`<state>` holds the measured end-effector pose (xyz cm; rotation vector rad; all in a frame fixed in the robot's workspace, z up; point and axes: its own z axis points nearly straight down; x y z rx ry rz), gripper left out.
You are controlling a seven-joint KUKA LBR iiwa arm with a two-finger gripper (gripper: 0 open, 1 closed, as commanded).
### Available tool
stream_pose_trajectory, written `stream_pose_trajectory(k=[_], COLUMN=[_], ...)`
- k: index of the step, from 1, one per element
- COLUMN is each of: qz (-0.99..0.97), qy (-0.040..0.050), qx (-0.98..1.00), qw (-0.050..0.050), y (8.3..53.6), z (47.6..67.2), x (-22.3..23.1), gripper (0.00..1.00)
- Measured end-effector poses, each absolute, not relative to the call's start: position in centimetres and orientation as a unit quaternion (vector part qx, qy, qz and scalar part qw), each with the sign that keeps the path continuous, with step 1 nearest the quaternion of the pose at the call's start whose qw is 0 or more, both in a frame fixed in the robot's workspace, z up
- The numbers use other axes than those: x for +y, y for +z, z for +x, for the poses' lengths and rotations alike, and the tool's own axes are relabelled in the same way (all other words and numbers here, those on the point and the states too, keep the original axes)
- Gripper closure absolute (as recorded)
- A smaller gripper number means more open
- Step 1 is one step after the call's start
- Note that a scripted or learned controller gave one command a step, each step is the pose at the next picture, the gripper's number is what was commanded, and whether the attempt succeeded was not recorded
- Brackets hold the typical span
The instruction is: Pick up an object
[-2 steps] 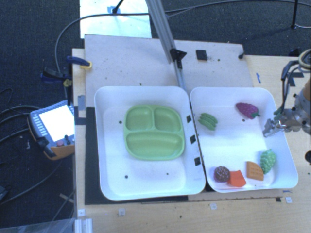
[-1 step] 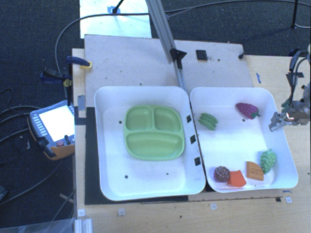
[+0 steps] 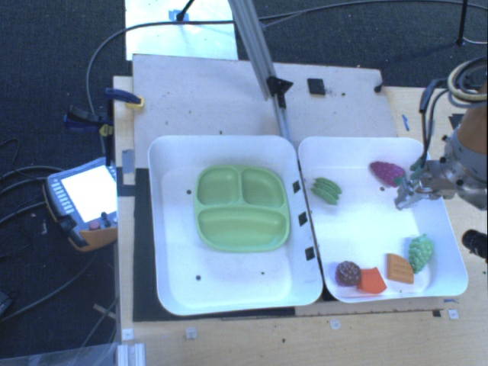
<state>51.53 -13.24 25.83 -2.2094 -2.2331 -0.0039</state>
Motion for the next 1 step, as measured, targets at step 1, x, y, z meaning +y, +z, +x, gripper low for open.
stream_pose_trajectory(k=[1], qz=[-0.703], qy=[-0.0010], qx=[-0.711], qw=[0.000], y=[25.12], z=[50.44], x=[-7.45], gripper=[1.00])
